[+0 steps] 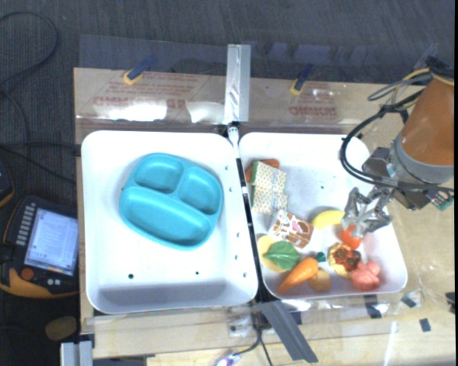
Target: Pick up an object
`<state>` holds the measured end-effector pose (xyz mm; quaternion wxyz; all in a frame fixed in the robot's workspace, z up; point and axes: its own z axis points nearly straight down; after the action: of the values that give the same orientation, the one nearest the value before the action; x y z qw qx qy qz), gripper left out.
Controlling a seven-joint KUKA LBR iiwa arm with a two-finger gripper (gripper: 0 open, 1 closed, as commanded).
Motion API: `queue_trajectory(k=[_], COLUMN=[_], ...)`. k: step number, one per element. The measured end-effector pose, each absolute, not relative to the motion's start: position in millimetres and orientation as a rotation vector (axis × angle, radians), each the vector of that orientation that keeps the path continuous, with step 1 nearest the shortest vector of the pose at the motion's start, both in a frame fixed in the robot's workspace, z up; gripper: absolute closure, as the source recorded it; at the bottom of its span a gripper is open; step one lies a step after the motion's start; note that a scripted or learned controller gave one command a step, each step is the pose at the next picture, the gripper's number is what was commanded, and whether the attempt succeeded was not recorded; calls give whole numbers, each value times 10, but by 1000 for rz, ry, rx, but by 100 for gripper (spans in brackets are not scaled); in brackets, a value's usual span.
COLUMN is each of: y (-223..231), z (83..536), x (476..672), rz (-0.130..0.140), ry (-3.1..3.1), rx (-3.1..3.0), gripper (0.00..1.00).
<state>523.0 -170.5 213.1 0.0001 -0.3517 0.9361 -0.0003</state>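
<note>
My gripper (364, 221) hangs low over the right side of the right bin (320, 158), at the end of the grey arm with the orange band (431, 124). A small orange-red toy (349, 238) lies right under its tip, touching or nearly so. Close around it are a yellow lemon-like piece (328, 218), a dark red and yellow toy (343, 258) and a pink-red piece (366, 274). Nothing is lifted off the bin floor.
The right bin also holds patterned boxes (269, 189), a white and red carton (291, 229), a green leaf (281, 255), a carrot (299, 273) and a brown piece (320, 281). A blue divided plate (172, 198) lies in the left bin (107, 280). Black cables (359, 139) loop beside the arm.
</note>
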Motion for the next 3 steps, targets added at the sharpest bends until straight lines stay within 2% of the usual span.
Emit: queue_trajectory(k=[1,2,3], y=[-1705,-1954,-1609], z=[2132,1767,1841], x=[5230,5708,5506], rz=[-1,-1,2], ry=[2941,2909,3025], rx=[-1105,-1184,-841], gripper=[0,0,0])
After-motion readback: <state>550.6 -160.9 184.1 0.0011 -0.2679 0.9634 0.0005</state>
